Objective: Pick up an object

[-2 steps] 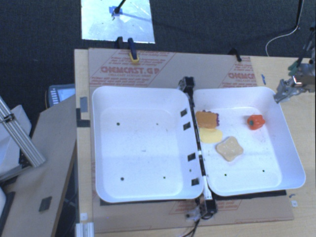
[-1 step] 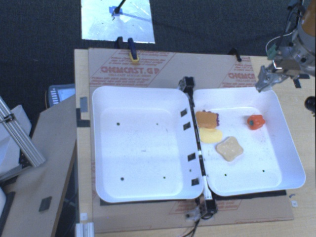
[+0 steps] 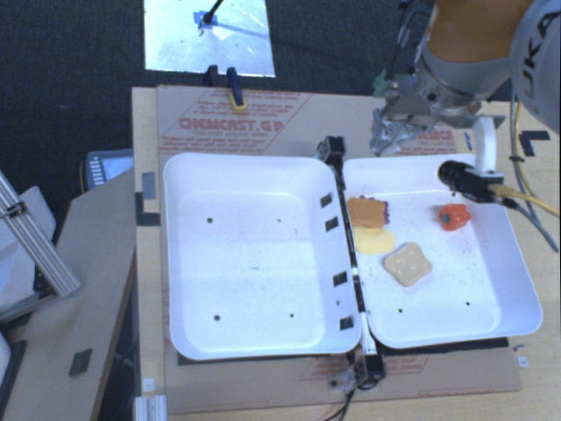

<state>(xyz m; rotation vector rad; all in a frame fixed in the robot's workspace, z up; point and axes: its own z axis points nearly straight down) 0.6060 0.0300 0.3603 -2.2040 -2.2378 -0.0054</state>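
Bench point(image 3: 149, 261): two white bins side by side
Right bin point(image 3: 508, 279): orange-purple piece point(image 3: 368, 211), yellow slice point(image 3: 375, 241), toast point(image 3: 408, 264), red piece point(image 3: 454, 217)
Hand point(image 3: 393, 139): above right bin's far edge, grip state unclear

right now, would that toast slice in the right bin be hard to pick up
Probably awkward: the toast slice lies flat on the right bin floor, leaving little edge to pinch. It looks like a stiff, light toy, so it may slide when nudged.

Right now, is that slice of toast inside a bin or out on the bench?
Inside. The toast lies flat on the floor of the right bin, within its raised white rim, near a yellow piece.
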